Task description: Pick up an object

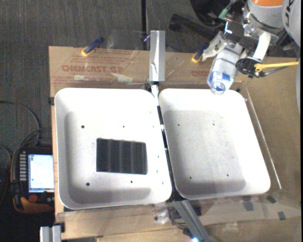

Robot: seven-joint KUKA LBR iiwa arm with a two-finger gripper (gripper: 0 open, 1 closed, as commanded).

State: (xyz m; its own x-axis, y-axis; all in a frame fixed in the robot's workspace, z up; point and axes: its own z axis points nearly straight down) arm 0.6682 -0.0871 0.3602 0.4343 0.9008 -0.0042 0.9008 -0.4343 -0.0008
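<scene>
Two white bins (65, 135) side by side on a cardboard-covered bench (91, 67), handheld control pendant (35, 173) at left.

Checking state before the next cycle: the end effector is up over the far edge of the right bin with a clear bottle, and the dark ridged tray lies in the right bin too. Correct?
Not quite. The camera view shows the dark ridged tray lying in the left bin, not the right bin. The rest stands: the end effector is up over the right bin's far edge with the clear bottle.

ridged block (121, 156) in left bin (65, 135) | bottle (221, 75) above right bin (252, 150) rear edge
</scene>
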